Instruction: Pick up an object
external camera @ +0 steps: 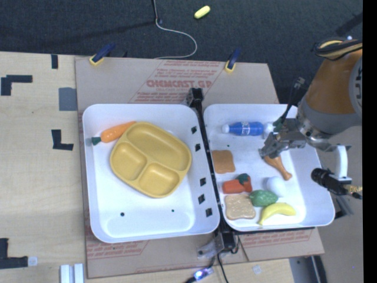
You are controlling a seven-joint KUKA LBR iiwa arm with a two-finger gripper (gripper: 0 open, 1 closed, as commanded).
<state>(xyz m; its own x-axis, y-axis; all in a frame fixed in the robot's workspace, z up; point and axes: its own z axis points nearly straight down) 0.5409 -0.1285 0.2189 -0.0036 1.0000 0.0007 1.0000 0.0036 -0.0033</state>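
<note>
Down at the front of the right bin (pixel 318 217) lies a yellow banana (pixel 278 211). Just beside it sit a slice of bread (pixel 239 207) and a green vegetable (pixel 263 197). A little further back is a red and green strawberry (pixel 237 184), and behind that a flat brown cracker (pixel 223 161). A blue water bottle (pixel 245 128) lies on its side near the back wall of this bin.

On the right, the big grey and orange arm (pixel 333 96) bends in and leans down over the right bin. Its gripper (pixel 277 146) hangs low, pointing left and down, right at the top end of a brown chicken leg (pixel 279 165). The chicken leg lies tilted in the bin, with its far end toward the banana. I cannot tell if the gripper is pinching the chicken leg or only touching it.

Over in the left bin (pixel 141 223) rests a yellow tray (pixel 151 158) with three parts. An orange carrot (pixel 113 132) lies just beside the tray, at its back left edge.
</note>
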